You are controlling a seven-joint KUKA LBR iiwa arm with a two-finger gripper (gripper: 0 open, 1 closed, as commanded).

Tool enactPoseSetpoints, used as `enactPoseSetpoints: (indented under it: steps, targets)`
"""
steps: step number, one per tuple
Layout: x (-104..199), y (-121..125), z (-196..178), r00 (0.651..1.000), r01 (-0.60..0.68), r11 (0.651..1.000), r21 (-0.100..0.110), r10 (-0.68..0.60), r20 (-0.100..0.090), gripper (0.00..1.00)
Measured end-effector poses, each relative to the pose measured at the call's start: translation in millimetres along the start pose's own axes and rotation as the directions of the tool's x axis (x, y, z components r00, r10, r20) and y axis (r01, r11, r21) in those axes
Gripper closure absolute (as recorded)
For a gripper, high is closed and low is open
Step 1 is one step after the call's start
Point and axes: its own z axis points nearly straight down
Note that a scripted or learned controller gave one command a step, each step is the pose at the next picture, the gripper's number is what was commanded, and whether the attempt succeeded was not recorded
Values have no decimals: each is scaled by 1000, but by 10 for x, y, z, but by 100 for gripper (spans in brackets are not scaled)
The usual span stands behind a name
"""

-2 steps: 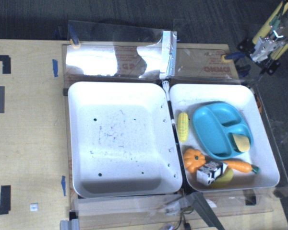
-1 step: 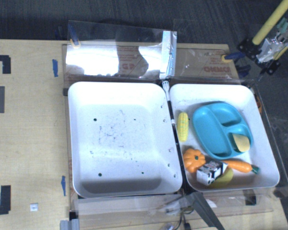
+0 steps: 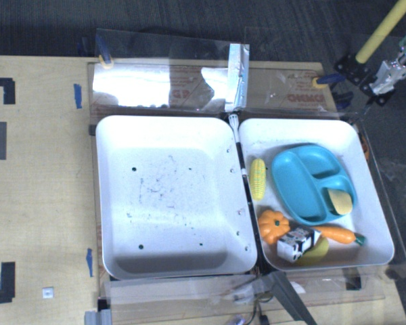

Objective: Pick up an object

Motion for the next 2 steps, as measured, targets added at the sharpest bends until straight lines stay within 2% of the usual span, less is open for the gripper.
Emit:
enactPoseSetpoints:
  steps: [1,2]
  targets:
    - [20,13,131,993,118,993,-1,-118,0,100]
    - [19,16,47,980,198,980,-5,-198,4,100]
